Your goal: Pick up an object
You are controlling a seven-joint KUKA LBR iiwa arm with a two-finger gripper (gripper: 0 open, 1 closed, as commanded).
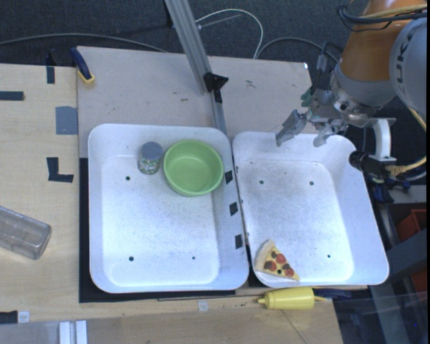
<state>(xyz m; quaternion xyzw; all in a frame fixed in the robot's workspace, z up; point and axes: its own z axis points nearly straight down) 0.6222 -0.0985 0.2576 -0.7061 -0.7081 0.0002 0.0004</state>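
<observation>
The gripper (304, 133) hangs at the upper right of the frame, over the far rim of the right bin (358, 192). Its two fingers (289, 130) are spread wide, with nothing between them. The grey arm with its orange band (376, 20) fills the upper right corner above it.

The right bin has most of its floor bare. Its one object, a toy pizza slice (275, 261), lies in the lower left corner, close against the near rim and the wall shared with the other bin. It is well apart from the gripper, with open floor between them.

The left bin (100, 213) holds two things, both in its upper part: a green bowl (193, 167), upright and near the far rim, and a small grey jar (150, 158) just beside the bowl on its left, touching or nearly touching it. The lower two thirds of this bin's floor is free. Both bins meet along the middle of the frame, where small black clips (233, 208) sit on the joined rims.

A yellow bottle (289, 299) lies on its side on the bench, just below the right bin's near rim and outside it. A clear plastic container (14, 230) lies at the left edge of the frame on the wooden bench (29, 163), well apart from the bins. A slanted grey metal pole (190, 38) rises from behind the bins toward the top of the frame. A blue and yellow clamp (82, 67) grips the board's upper left corner. Dark tape marks dot the bench at left. Cables (229, 20) loop over the dark floor along the top.
</observation>
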